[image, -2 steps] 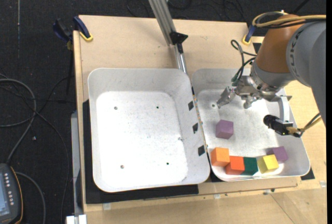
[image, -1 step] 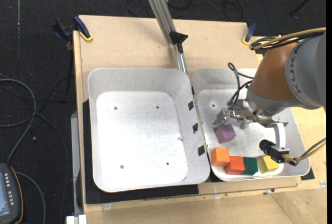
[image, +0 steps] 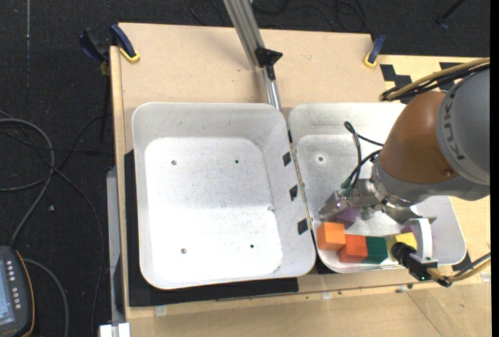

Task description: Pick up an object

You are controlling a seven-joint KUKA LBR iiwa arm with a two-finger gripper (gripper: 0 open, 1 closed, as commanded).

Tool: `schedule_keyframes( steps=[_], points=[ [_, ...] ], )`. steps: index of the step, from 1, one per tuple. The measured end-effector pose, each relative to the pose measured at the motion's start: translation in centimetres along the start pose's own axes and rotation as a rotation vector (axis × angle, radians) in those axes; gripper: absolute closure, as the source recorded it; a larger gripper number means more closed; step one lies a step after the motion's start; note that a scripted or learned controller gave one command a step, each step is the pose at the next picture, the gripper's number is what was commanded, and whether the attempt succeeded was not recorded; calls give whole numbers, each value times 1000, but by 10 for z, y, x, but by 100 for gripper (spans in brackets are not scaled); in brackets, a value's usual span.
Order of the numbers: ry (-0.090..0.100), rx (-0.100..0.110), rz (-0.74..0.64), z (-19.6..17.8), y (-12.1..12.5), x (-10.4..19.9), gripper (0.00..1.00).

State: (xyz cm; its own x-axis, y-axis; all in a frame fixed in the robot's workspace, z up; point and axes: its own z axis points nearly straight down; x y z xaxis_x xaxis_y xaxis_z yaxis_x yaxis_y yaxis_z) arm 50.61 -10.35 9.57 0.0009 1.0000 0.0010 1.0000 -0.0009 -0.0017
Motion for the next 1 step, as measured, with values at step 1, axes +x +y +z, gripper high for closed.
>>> schedule_keyframes(
  steps=[1],
  points=[
    [0, -4, 1, -10, 2, -1, 100]
  ],
)
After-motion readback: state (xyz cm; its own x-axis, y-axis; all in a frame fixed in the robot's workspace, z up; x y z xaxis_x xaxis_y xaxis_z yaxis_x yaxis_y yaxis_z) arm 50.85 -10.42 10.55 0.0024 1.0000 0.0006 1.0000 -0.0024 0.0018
